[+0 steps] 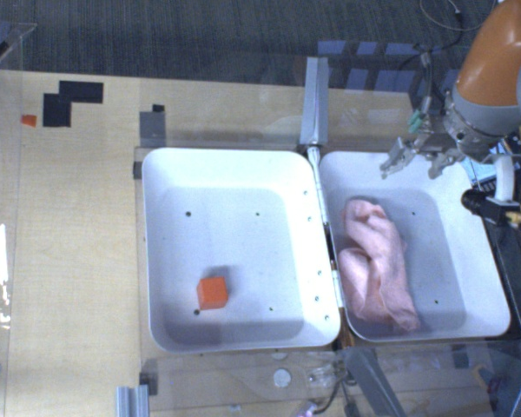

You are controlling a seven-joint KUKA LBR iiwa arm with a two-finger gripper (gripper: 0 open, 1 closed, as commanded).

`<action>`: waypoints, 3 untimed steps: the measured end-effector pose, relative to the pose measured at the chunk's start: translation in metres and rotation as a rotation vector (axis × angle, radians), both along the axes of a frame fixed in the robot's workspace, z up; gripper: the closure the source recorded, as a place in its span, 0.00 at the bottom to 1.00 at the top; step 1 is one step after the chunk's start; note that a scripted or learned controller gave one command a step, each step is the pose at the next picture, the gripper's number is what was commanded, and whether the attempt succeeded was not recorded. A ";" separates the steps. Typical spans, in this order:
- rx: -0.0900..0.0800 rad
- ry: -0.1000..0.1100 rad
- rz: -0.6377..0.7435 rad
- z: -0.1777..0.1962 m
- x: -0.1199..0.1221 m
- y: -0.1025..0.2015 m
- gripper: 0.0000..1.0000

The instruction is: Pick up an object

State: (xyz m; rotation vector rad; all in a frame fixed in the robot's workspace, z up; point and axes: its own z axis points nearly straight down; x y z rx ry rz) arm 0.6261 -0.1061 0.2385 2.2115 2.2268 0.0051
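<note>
Bins take up most of the frame: the left bin [169, 176] fills the centre, the right bin [469, 320] the right-hand side, and the two meet along a metal divider [313, 102] that runs up toward the top of the picture. Next in size is the arm [495, 55], entering at the upper right, its orange band above the far rim of the right bin. A crumpled pink cloth [378, 263] lies in the left half of the right bin, stretching from mid-bin down toward the lower wall. The gripper [417, 156] hangs at the upper edge of that bin, fingers spread apart with nothing between them, up and to the right of the cloth. Smallest is an orange block [213, 293], low in the left bin, well apart from the gripper.

Risks, as I judge them: a straight descent from here meets bare bin floor or the rim, not the cloth. Soft folds may slip out of a shallow pinch. The block demands a long traverse across the divider.
</note>
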 end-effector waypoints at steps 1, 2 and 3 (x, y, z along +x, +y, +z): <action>0.000 -0.004 0.003 -0.142 -0.033 0.003 0.00; 0.000 -0.007 -0.015 -0.150 -0.003 0.018 0.00; -0.001 -0.018 -0.013 -0.135 0.001 0.018 1.00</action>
